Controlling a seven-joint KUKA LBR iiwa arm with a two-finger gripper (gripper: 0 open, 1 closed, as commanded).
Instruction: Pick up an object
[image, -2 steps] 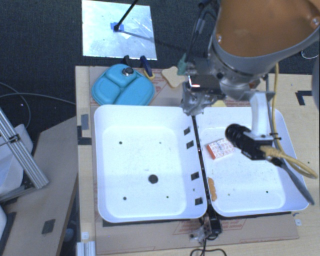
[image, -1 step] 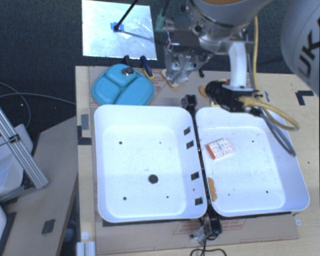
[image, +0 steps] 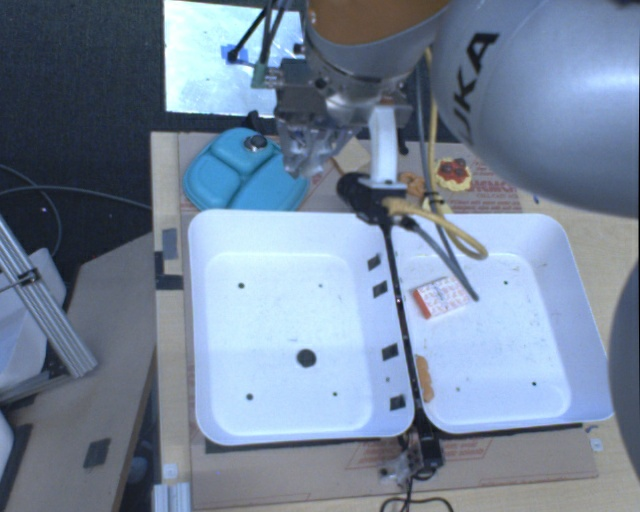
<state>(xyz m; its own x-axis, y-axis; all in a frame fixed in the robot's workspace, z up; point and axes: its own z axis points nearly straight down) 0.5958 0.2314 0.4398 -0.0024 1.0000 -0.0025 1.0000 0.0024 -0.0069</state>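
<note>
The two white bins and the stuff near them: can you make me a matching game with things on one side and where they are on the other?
Things:
1. small red-and-white checked card
2. dark round spot
3. blue tray
4. claw

Places:
A. behind the bins, on the bench
B. in the right bin
C. above the blue tray's right end
D. in the left bin

Pairs: 1-B, 2-D, 3-A, 4-C

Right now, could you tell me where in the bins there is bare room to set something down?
The left bin is bare except a dark disc. The right bin's lower half is free; its upper left, with tongs and card, is crowded.
</note>
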